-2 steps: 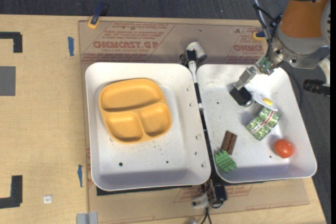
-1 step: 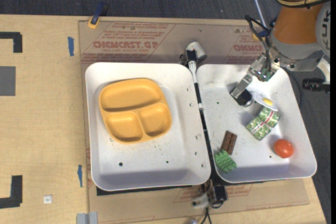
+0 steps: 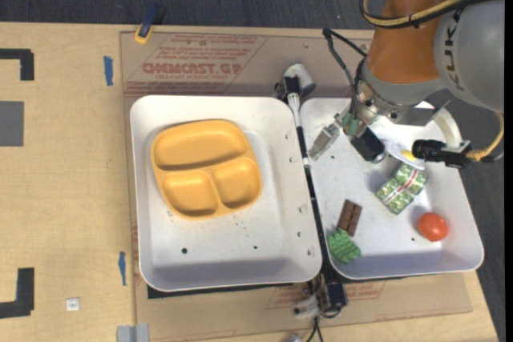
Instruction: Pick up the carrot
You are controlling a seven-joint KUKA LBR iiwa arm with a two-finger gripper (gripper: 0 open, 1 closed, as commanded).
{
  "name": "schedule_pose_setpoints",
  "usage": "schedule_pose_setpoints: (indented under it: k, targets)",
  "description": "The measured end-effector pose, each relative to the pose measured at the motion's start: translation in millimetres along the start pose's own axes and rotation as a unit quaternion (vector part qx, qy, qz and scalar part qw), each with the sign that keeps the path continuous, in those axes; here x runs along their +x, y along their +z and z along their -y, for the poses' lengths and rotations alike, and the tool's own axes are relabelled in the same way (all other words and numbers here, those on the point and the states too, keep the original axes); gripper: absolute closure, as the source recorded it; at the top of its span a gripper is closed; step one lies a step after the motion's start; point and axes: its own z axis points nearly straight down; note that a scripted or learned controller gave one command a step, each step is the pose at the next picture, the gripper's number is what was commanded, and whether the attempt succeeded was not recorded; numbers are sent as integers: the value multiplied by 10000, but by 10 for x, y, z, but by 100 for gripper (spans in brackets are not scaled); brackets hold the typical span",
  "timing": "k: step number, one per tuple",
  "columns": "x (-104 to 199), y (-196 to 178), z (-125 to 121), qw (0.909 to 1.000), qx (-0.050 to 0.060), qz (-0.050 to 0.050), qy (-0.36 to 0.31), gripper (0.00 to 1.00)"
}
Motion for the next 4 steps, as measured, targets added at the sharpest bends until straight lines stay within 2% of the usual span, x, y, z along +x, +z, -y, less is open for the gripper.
schedule_pose_setpoints:
  k: [1,2,3,4]
  targets:
    - [476,-20,-538,9998,-19,17,-212,0]
    - [1067,5,-475,9990,8,-2,444,0]
    - [1193,599,-918,9994,-6,9,-333,0]
    - [1408,815,-1001,9937,6,2,1121,0]
